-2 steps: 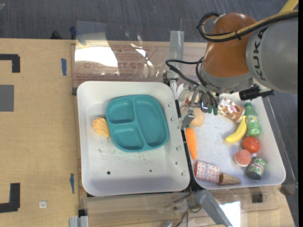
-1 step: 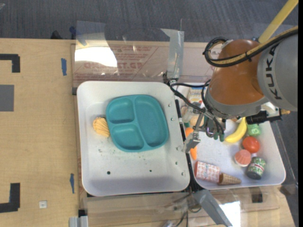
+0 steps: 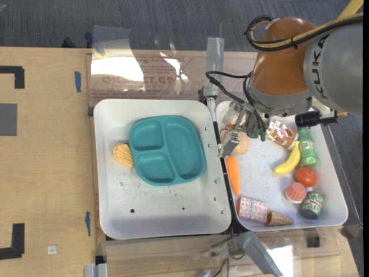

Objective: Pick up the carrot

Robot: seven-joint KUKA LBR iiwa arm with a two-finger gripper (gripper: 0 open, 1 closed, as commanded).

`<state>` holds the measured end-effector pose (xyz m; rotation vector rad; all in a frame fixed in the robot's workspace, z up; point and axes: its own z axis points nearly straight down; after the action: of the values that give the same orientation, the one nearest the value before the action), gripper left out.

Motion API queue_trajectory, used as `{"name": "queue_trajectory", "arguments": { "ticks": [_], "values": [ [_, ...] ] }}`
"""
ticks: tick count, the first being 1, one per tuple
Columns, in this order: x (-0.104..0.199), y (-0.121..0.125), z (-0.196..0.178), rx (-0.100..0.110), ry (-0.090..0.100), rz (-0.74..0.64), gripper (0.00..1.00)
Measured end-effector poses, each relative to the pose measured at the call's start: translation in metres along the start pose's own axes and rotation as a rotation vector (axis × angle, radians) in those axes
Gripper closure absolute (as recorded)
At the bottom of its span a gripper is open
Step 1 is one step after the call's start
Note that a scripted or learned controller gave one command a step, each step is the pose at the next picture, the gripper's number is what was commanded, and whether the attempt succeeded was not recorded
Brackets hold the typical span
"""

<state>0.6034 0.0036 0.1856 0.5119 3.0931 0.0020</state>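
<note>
The carrot (image 3: 232, 175) is orange and lies lengthwise along the left wall of the right bin (image 3: 337, 212), its thick end pointing to the far side. My gripper (image 3: 232, 139) hangs just beyond that thick end, above the bin's left wall, tilted down and to the left. It looks open, and I see nothing between its fingers. A beige round item (image 3: 243, 146) lies partly under the gripper.
The right bin also holds a banana (image 3: 288, 161), a green bottle (image 3: 307, 149), a tomato (image 3: 305, 176), a red-and-white packet (image 3: 281, 134), two small cans (image 3: 304, 199), an ice-cream cone (image 3: 279, 218) and a pink wafer pack (image 3: 252, 208). The left bin (image 3: 115, 212) holds a teal divided plate (image 3: 167, 150) and a yellow shell-shaped piece (image 3: 123, 154).
</note>
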Motion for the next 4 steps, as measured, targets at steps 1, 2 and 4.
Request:
{"name": "queue_trajectory", "arguments": {
  "ticks": [1, 2, 4],
  "values": [
    [0.047, -0.022, 0.0, 0.001, 0.004, 0.056, 0.0],
    [0.102, -0.08, 0.0, 0.002, 0.004, 0.172, 0.0],
    [0.026, -0.033, 0.0, 0.001, 0.0, 0.261, 0.0]
  ]
}}
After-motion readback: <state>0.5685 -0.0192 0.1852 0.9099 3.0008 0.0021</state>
